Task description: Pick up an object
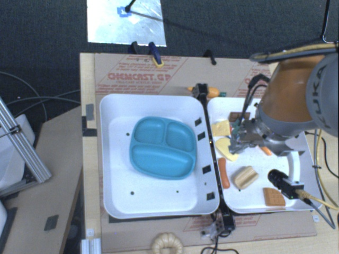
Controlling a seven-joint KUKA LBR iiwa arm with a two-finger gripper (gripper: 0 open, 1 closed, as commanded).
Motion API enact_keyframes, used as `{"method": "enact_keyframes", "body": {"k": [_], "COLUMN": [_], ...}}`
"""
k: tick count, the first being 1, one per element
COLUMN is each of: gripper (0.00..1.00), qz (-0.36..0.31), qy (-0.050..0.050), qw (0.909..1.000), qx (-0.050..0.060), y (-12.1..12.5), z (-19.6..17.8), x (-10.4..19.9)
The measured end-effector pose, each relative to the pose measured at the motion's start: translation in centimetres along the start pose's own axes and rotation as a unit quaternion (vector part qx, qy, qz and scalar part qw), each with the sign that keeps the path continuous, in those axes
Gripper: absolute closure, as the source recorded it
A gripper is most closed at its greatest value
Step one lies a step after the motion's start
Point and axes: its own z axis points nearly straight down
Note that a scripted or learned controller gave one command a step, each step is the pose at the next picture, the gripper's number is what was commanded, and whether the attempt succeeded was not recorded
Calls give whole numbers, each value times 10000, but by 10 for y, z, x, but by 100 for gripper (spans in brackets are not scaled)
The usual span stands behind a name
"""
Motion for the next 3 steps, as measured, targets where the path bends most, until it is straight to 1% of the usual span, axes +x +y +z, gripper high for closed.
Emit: {"method": "enact_keyframes", "body": {"k": [1,2,3], "gripper": [100,100,100], "qz": [45,21,21], "qy": [-11,-11,-9], "qw": [10000,10000,10000], "qx": [7,-4,4], "y": [-18,-5,-20], "z": [6,9,6], "x": [3,10,21]}}
